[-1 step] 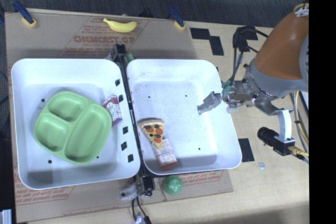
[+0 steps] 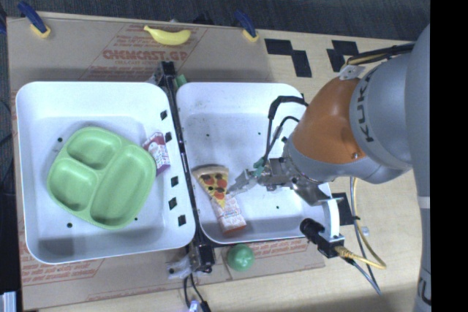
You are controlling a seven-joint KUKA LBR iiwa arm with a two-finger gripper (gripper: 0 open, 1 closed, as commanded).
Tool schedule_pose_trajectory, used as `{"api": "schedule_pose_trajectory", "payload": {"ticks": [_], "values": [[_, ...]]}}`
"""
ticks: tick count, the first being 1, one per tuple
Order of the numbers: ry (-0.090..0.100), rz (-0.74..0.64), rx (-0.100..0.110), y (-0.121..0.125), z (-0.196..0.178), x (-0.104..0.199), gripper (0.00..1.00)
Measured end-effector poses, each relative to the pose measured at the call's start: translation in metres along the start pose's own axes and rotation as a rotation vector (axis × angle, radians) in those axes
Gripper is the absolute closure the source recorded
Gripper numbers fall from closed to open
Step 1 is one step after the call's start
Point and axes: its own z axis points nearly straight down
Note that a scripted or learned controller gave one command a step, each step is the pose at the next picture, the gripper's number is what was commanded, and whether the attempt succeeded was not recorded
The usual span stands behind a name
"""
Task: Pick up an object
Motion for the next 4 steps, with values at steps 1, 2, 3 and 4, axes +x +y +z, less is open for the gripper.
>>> {"api": "schedule_pose_trajectory", "payload": {"ticks": [1,2,3,4], "values": [[-0.002,0.003,-0.003,0.073,-0.003,-0.062,0.0],[-0.001,0.0,-0.002,0.168,0.049,-0.083,0.0],[-0.002,-0.005,-0.004,0.169,0.038,-0.082,1.0],[-0.001,-0.006,-0.003,0.169,0.038,-0.082,0.0]]}}
